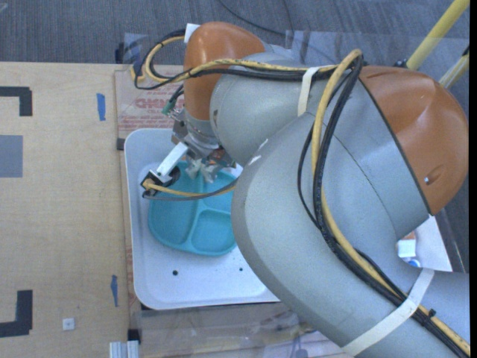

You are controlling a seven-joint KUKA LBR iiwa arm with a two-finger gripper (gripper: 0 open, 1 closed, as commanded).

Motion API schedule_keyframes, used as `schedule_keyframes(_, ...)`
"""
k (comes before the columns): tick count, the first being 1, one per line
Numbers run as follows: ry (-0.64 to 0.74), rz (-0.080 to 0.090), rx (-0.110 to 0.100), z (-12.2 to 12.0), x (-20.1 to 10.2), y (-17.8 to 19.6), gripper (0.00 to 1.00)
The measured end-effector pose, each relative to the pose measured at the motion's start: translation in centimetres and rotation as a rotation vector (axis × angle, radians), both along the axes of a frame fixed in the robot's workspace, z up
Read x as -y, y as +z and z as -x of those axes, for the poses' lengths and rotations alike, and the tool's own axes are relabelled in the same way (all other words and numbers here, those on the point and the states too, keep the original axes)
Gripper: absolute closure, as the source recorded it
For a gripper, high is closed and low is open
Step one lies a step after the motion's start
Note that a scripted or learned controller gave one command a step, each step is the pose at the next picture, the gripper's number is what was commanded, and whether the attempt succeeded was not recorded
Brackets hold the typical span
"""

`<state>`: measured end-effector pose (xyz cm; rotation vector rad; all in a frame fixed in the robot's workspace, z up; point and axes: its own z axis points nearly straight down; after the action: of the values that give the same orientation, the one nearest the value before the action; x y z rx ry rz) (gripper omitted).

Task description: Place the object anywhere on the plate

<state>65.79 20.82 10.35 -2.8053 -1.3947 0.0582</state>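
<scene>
Teal and divided into compartments, the plate [195, 226] lies in a shallow white bin [160, 282], near the bin's middle and partly hidden under the arm. The grey arm [335, 222] reaches in from the right and covers much of the bin. Its hand [200, 168] sits low over the plate's far edge, with a yellow-and-black cable looping beside it. Whether its fingers are apart or together cannot be told. The bin rests on a pale wooden tabletop [59, 200].
</scene>
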Motion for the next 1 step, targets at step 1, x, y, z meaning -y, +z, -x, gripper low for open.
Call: schedule_keyframes(1,-0.032,-0.001,0.034,6.93,-1.32,4.86,1.0)
